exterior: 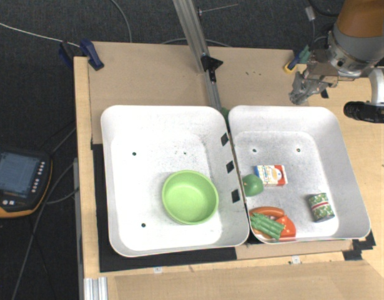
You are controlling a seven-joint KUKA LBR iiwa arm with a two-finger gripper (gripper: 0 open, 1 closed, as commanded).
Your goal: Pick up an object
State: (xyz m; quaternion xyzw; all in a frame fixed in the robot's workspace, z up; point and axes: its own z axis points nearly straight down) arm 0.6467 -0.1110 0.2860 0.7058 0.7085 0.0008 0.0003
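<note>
My gripper (302, 94) hangs over the bare bench just beyond the far rim of the right bin (341, 147), open with nothing between its fingers. In that bin lie a small white and orange carton (270, 175), a green ball (252, 185) against the left wall, a green can (320, 207) on its side, and a red and green toy vegetable piece (273, 224) at the near edge. A light green bowl (190, 197) sits upright in the left bin (126, 136). All of these lie well nearer the camera than the gripper.
A slanted metal post (193, 30) rises from the bench behind the gap between the bins. Black clips (230, 165) line the seam between them. A blue clamp (92, 54) grips the bench's far left corner. A handheld pendant (17, 177) lies off the bench at left.
</note>
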